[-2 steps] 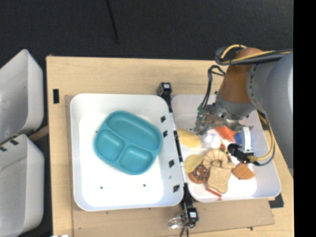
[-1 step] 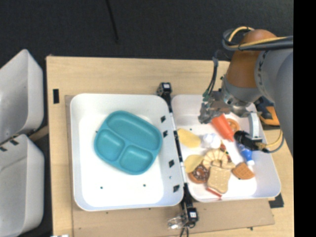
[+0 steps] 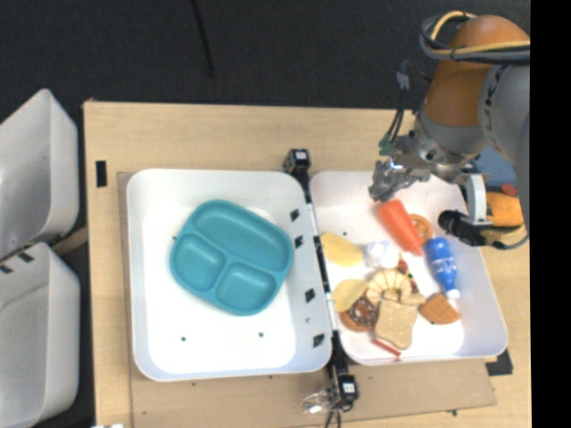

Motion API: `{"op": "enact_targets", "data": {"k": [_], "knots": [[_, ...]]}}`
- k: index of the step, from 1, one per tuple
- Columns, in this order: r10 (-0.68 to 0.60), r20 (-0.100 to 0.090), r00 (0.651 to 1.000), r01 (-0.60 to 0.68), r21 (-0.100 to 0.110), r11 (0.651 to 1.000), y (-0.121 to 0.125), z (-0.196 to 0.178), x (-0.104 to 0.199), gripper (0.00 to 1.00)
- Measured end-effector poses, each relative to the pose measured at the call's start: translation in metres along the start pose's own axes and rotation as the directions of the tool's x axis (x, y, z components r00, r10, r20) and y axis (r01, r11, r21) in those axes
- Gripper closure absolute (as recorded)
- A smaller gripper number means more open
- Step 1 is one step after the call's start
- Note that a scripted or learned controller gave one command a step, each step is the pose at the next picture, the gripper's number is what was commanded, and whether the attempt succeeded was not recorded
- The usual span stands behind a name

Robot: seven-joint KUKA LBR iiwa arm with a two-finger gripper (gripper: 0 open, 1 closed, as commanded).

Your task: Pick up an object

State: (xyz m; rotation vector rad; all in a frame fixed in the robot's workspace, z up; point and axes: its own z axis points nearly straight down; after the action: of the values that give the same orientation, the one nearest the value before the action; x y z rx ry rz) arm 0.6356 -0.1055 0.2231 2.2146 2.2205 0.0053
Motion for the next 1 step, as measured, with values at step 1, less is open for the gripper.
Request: {"op": "enact_targets", "data": {"k": [1], "knots": [[-0.002,-0.001,1.0,0.002,0.005,1.0,0.0008,-0.0177,-0.0012,1.0]]}}
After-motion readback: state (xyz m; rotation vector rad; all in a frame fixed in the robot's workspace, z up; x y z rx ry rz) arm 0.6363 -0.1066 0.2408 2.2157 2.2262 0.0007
